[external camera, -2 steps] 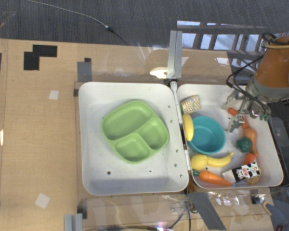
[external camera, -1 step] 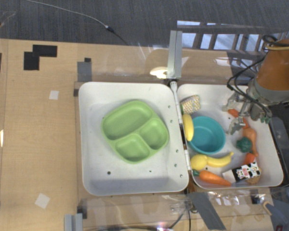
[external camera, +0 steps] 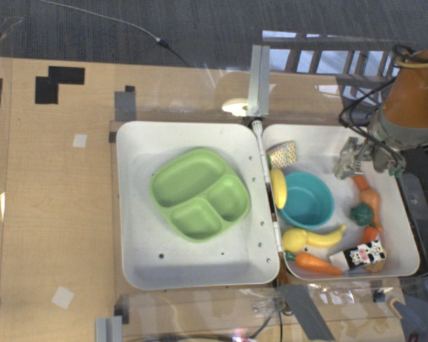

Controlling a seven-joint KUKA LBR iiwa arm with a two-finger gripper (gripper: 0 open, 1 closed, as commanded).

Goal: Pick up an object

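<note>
- Nearest our viewpoint, along the front wall of the right bin (external camera: 406, 262), we see an orange carrot (external camera: 318, 263) and a black-and-white cow toy (external camera: 365, 254), both well in front of the gripper (external camera: 348, 164).
- We see the gripper hovering over the bin's back part, its metal fingers pointing down; we cannot tell whether they are spread or pressed together, and nothing shows between them.
- We judge any toy here could serve as the object to pick. Closest to the tool is a second carrot (external camera: 367, 195), just in front of it and slightly to its right, with a green broccoli-like piece (external camera: 362, 214) a little further forward.
- Left of and in front of the gripper sits a teal bowl (external camera: 308, 201); a banana (external camera: 324, 236) curls against its front rim, beside a yellow lemon-like toy (external camera: 294, 240).
- Well to the gripper's left, the left bin (external camera: 139, 262) holds a green divided plate (external camera: 200, 193).
- We reckon the toys lie crowded in one bin so the tool has many targets, though tight neighbours could spoil a clean grab.
</note>
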